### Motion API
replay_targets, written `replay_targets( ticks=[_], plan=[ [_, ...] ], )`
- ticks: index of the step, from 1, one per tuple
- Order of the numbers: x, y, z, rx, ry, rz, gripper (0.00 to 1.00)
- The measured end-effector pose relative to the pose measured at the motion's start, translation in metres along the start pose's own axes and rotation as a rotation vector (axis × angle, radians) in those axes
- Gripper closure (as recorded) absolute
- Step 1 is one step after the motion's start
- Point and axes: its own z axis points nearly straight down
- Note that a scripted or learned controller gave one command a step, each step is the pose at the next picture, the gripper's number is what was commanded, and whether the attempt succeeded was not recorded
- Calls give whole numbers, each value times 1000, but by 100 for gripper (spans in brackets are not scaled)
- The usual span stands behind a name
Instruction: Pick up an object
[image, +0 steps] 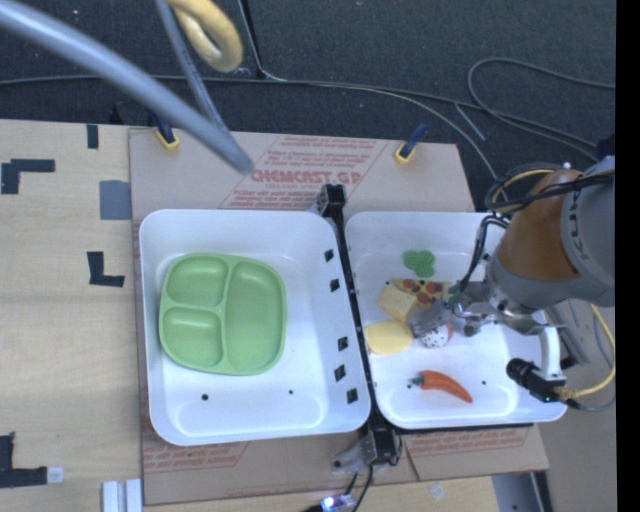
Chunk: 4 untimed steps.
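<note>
My gripper (432, 322) reaches into the right bin (470, 225) from the right, low among the toy food near the bin's middle. Beside it lie a yellow round piece (388, 338), a pale yellow slice with red dots (403, 298) and a small white speckled piece (436, 340). A green leafy piece (419, 263) lies farther back. An orange carrot (444, 384) rests near the bin's front. Nothing can be made out between the fingers.
The left bin (250, 415) holds a green divided plate (222, 312). A black divider (345, 300) runs between the bins. The arm's orange band (535, 235) and cables hang over the right bin's right side.
</note>
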Motion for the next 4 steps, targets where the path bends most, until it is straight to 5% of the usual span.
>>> replay_targets(
  ticks=[1, 3, 4],
  plan=[
    [1, 1, -13, -2, 1, -2, 100],
    [4, -4, -108, -9, -1, -1, 100],
    [57, 2, -120, -7, 1, -7, 100]
  ],
)
